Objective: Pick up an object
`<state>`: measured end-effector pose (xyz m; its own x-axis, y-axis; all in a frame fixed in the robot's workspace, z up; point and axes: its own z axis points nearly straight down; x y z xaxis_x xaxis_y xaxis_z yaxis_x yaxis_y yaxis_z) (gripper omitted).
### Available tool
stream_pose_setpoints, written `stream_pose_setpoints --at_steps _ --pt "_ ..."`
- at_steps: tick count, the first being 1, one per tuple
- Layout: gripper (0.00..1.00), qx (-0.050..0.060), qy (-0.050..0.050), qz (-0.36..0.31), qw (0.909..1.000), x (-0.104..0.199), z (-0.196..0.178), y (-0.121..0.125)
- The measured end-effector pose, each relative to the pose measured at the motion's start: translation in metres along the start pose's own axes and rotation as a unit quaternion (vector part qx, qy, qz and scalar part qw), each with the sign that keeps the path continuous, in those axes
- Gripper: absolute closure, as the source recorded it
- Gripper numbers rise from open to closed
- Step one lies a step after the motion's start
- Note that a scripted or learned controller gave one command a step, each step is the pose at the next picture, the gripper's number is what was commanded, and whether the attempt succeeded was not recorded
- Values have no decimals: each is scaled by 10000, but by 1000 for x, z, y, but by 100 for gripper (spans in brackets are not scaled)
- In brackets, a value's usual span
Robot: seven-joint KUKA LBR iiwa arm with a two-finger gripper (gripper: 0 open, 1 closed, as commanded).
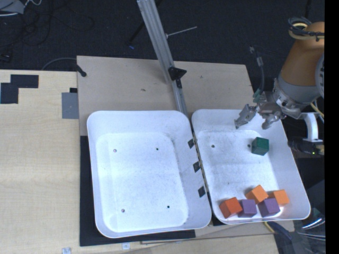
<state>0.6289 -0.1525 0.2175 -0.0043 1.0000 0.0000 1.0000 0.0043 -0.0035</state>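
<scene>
Green block (pixel 259 146) is my nearest candidate: it lies alone in the upper middle of the right bin (pixel 222 165), well apart from the other blocks. The end effector (pixel 257 118) hangs over the far part of that bin, near the rim, just beyond the green block and not touching it. Its two fingers (pixel 243 116) are spread apart with nothing between them.

Step in hand, as I judge it: approach, with no grasp made. The next move calls for bringing the end effector toward me until it is centred over the green block, aligning the fingers across two opposite faces, descending, then closing.

Materials and shapes:
- Green block: small, cube-like, matte, dark green; probably rigid with flat faces that suit a parallel pinch.
- Cluster (pixel 254 201) at the near rim of the right bin: orange and purple blocks, packed touching one another, so finger clearance there looks poor.
- Both bins: shallow, white, speckled, with rounded corners and raised rims. The left bin (pixel 100 157) holds no blocks.
- Surface (pixel 122 83): pale, flat board.
</scene>
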Motion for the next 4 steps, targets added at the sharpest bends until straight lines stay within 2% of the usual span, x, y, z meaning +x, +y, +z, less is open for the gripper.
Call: stream_pose_setpoints --at_steps 1,2,3,4 --pt "0 26 1 47 10000 -46 40 -43" --pt "0 -17 4 31 10000 -57 128 -54" --pt "0 -38 -3 6 10000 -57 126 29" --pt "0 -8 13 -2 10000 9 127 20"
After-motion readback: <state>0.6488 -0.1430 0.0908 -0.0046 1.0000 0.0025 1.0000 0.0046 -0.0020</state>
